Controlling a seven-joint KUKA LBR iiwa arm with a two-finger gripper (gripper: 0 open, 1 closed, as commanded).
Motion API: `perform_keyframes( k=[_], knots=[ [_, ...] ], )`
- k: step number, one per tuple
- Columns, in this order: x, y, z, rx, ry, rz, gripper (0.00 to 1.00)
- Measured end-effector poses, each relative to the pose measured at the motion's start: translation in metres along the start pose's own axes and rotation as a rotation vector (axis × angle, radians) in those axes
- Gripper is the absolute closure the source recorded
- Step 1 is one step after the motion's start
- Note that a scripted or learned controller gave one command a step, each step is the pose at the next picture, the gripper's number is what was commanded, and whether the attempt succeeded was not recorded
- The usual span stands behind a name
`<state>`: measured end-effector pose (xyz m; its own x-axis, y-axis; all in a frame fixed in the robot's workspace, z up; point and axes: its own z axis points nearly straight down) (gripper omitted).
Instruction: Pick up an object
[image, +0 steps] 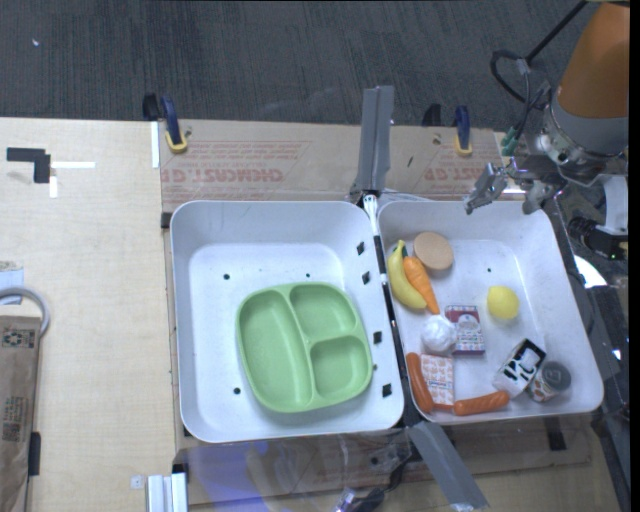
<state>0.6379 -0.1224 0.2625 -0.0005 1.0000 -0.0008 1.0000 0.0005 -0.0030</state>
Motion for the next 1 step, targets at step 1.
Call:
perform_keyframes(
  k=[1],
  knots=[
    [0.0292, -0.0421, 0.1514, 0.001, 0.001, 0.005, 0.00]
  ],
)
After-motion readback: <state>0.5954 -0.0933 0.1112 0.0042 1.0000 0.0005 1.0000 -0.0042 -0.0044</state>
